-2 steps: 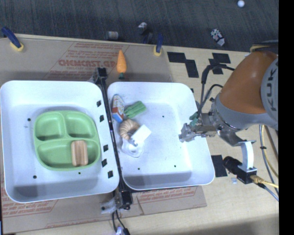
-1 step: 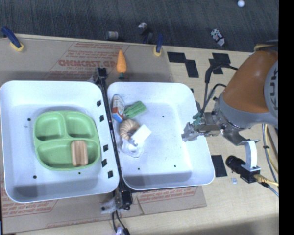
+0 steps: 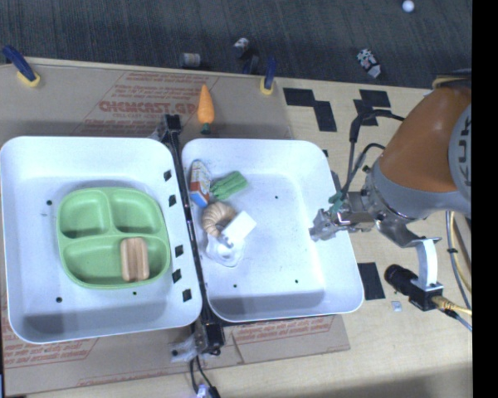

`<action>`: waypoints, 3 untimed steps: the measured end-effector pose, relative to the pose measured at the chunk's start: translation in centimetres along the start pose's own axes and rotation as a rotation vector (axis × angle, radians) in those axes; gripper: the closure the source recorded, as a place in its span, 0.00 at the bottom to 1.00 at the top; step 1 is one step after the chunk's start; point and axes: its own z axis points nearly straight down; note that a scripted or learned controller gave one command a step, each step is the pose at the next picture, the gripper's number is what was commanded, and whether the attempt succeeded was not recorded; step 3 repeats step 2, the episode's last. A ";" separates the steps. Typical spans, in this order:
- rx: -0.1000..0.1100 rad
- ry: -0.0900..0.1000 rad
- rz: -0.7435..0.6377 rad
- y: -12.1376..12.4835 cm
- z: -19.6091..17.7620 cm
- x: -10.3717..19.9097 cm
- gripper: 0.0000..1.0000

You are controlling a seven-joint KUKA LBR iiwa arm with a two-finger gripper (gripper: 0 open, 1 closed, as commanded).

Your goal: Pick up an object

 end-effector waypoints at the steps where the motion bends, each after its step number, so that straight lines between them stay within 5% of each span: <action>1: 0.002 0.000 0.000 -0.1 2.8 -4.0 1.00; 3: 0.001 0.000 0.000 0.0 2.8 -4.0 1.00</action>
